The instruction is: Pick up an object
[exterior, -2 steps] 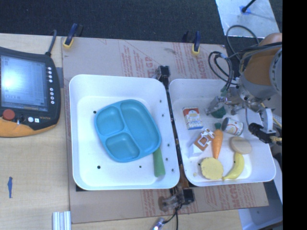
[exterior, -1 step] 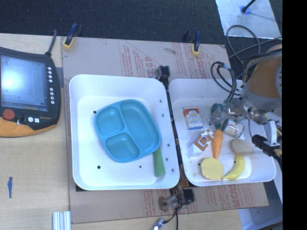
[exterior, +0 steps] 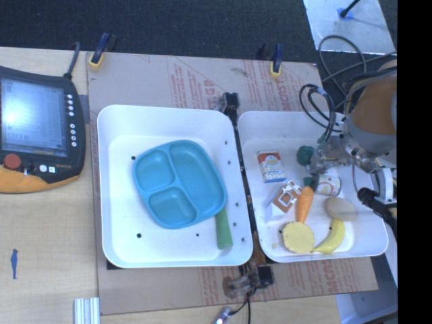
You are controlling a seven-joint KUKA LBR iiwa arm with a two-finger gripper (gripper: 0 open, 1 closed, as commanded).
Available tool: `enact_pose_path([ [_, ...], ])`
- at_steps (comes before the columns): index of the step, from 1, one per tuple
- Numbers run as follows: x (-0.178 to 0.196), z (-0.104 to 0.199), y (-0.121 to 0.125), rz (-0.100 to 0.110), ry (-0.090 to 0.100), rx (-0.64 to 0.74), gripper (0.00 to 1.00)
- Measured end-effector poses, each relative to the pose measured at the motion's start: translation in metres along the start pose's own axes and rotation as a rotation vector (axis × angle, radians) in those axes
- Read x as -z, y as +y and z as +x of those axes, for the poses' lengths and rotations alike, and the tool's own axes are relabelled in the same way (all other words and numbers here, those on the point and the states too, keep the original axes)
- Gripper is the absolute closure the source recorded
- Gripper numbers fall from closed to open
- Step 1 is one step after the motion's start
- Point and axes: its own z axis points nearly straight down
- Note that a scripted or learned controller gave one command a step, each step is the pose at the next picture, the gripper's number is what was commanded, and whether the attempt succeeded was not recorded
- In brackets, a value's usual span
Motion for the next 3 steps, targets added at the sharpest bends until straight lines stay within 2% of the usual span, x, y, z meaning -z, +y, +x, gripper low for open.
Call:
enact_pose_path([
  [1,0.0,0.0,0.0,0.0,0.0,0.0,0.0],
  [2,-0.01,0.021,0.024,-0.004,0.001,0.0,0.0],
  [3,0.04,-0.025,0.051,-0.005,0.002,-0.005,0.0],
])
